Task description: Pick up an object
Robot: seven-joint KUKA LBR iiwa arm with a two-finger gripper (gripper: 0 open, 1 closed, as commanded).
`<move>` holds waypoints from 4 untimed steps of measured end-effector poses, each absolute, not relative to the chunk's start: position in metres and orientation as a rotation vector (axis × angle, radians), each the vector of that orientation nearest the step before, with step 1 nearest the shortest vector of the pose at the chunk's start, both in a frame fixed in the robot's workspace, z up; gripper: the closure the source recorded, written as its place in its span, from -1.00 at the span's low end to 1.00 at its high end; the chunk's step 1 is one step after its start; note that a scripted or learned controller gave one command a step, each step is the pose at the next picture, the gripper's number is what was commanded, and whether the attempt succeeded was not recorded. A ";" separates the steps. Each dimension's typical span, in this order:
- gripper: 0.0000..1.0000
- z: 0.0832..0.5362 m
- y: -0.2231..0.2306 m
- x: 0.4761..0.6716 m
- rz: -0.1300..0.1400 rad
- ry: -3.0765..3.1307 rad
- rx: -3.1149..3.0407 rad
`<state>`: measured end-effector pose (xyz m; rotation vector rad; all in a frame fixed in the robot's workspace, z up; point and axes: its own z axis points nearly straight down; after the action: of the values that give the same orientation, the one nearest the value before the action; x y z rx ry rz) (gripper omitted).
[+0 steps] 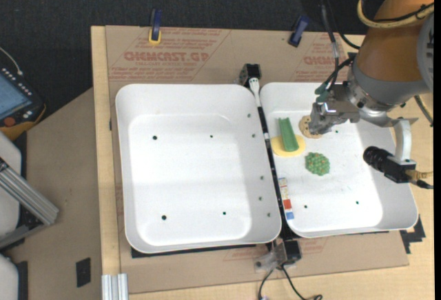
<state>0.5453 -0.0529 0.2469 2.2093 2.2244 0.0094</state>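
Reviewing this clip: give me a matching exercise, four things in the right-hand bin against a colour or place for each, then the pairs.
Things:
1. stick
2. ball
3. flat disc
4. gripper

Descriptions:
A. yellow, under the stick
B. over a tan item near the bin's far side
C. green, bumpy, lying alone
D. green, long, resting on the disc

Pairs: 1-D, 2-C, 3-A, 4-B

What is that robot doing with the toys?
The robot arm is reaching into the right bin to pick something up. Its gripper is down over a small tan thing near the back. A green block lying on a yellow piece and a green bumpy ball sit close by. Nothing looks lifted yet.
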 end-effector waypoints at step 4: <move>1.00 0.168 -0.178 0.478 -0.004 2.218 2.229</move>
<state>0.4785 -0.1783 0.1676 2.2288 2.2176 -0.0035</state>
